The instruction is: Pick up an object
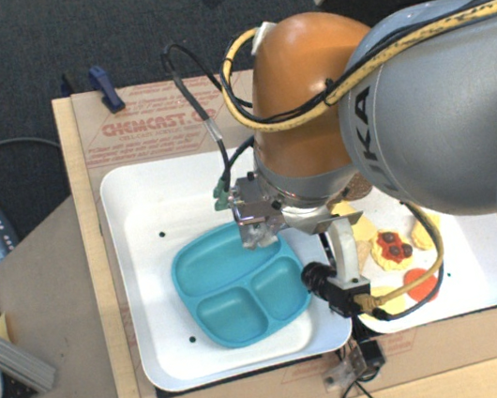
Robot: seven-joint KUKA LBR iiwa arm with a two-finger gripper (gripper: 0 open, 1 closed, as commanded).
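The blue divided plate (240, 285) lies flat in the left bin (140, 260), toward the lower middle of the frame, its three compartments facing up and its lower right edge close against the bin's right wall. It looks like the likeliest thing to pick, since the arm's wrist stands right over its upper right rim.

To do this step well, the grasp should go for a rim or for one of the ridges between compartments, not the broad flat floor, which offers nothing to pinch. The upper right rim, nearest the wrist, seems the easiest place; a straight descent would keep the plate from sliding toward the bin wall. A shallow, smooth plastic plate can tip or slip out of a light pinch, so a firm bite well onto the rim would be wise before any lift.

The arm (443, 111) comes in from the right of the frame and fills the upper right, its orange band (307, 69) bulging at the upper centre with yellow and black cables looped around it. Below the band the wrist points steeply down into the left bin, and the gripper (258, 225) sits at the plate's upper right edge. Whether its fingers are apart or together I cannot tell; the wrist body hides them.

The right bin (492, 284), partly covered by the arm, holds some yellow and red objects (396, 253) at the lower right.
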